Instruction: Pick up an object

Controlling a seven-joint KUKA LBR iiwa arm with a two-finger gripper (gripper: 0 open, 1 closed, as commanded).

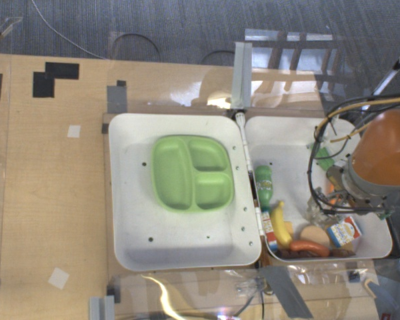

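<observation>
Cables and the arm's orange band [385, 149] cover much of the right bin [287, 142], so the gripper [342, 202] under them is mostly hidden and I cannot tell whether it is open or closed, or whether anything sits in it. A small green scrap [323, 157] peeks out beside the cables near the bin's right side; what it is stays unclear. The arm comes in from the right and hangs low over the right half of that bin, its wrist pointing down at the bin floor.

Most of the objects crowd the right bin's near edge: a green bottle [263, 185] lies along the left wall, a banana [281, 224] just below it, a red sausage [310, 248] along the near rim, a tan roll [313, 234] touching it, and a small carton [343, 233] close to the near right corner, just beside the gripper.

The left bin [130, 199] carries a green divided plate [192, 173] near its middle. Both bins rest on a pale wooden bench [47, 199] with black marks [53, 77] near its far left corner; grey carpet [153, 9] lies beyond.
</observation>
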